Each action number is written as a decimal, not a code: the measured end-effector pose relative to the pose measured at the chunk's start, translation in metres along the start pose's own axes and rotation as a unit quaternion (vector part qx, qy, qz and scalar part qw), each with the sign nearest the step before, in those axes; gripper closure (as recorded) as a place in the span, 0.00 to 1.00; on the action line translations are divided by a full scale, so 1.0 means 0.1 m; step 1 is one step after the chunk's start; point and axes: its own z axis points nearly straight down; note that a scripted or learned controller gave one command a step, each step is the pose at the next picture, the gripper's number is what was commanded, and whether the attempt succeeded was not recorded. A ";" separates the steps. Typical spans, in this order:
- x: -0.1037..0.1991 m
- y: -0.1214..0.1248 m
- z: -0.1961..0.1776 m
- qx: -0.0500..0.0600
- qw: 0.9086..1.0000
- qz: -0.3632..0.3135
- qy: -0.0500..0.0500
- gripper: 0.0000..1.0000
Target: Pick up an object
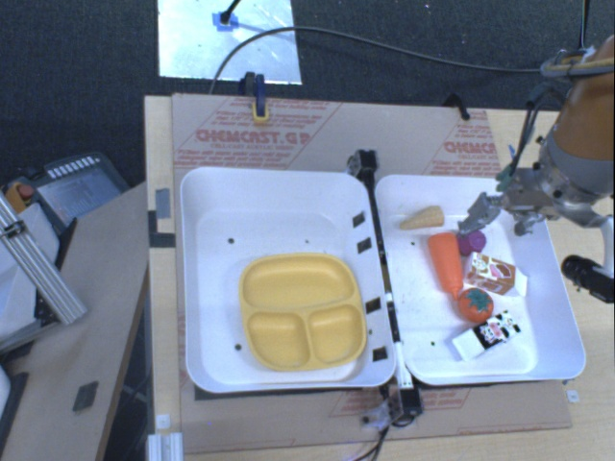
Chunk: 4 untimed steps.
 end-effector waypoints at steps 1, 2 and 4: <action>0.00 0.02 -0.06 -0.006 1.000 -0.001 -0.001 0.00; -0.07 0.07 0.51 -0.004 1.000 0.000 0.000 0.00; -0.08 0.14 1.68 -0.010 1.000 0.000 -0.003 0.00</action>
